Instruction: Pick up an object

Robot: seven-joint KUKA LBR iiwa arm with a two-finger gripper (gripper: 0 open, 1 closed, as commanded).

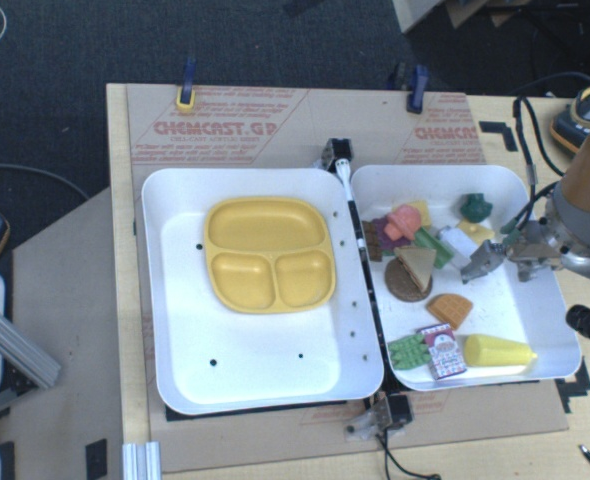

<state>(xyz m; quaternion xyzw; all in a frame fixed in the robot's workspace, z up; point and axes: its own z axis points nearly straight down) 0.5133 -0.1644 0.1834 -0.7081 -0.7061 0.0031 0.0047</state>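
A: Take the right bin [535, 313] as the mark; what lies at its near edge?

B: A yellow block [497, 351] on its side in the near corner; just left of it a red-and-white packet [444, 354], touching a green piece [409, 351] further left.

A: And deeper in?

B: An orange waffle [448, 309] just beyond the packet; then a brown disc [406, 284] with a tan wedge [415, 263] lying on it; past those a pink toy [406, 222], a green bar [432, 243] and a pale yellow piece [474, 233] crowded together; a dark green toy [475, 207] near the far wall.

A: The gripper [484, 261]?

B: Over the bin's middle, reaching in from its right wall, right of the wedge and close to the yellow piece; whether the fingers are spread or closed, I cannot tell; nothing is seen held.

A: Left of the bin?

B: A second bin [175, 348] alongside, holding a yellow tray [270, 253] with three compartments.
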